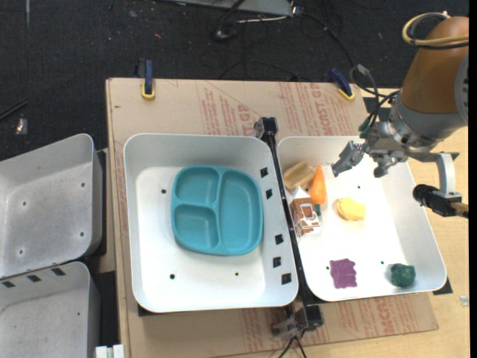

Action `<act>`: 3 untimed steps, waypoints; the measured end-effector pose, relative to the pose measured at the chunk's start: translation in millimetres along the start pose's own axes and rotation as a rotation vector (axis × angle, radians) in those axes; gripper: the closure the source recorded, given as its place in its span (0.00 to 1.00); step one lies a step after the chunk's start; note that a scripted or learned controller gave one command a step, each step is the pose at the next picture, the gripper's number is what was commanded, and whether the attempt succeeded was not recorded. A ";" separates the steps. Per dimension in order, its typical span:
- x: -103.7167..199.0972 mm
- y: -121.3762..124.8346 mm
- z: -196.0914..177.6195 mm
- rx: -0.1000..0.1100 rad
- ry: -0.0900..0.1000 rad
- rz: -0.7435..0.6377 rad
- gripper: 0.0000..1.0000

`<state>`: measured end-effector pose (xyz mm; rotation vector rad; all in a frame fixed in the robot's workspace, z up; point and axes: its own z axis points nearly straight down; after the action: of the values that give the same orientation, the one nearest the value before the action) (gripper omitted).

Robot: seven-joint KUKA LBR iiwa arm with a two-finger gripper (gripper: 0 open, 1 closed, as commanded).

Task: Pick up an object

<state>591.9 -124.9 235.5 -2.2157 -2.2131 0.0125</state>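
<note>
The gripper [365,160] hangs over the upper part of the right bin [417,222], its two dark fingers spread apart with nothing between them; bare white bin floor shows in the gap. The arm [436,66] comes in from the upper right, so that corner of the bin is crowded by the wrist and cabling.

Most objects sit pressed along the right bin's left wall: a tan block [297,174] at the top, an orange carrot-like piece [319,186] just beside it, and a small brown and white box [305,216] below them, close to the divider between bins. A yellow lemon-like object [350,209] lies near the middle, below the gripper, apart from the carrot piece and with free floor on its right. A purple flat piece [343,272] rests near the front edge, and a dark green lump [402,275] sits in the front right corner, close to the rim. The right-hand stretch of this bin is open floor.

The left bin [149,200] holds a teal divided plate [218,209], centred, with a wide white margin all round it
</note>
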 end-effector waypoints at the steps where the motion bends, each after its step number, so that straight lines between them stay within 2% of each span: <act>1: 0.3 2.4 -7.2 -0.013 -0.002 -0.002 0.00; 3: 0.0 21.9 101.5 -0.009 -0.001 -0.001 0.00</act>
<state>612.5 -124.8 133.7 -2.2195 -2.2197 0.0042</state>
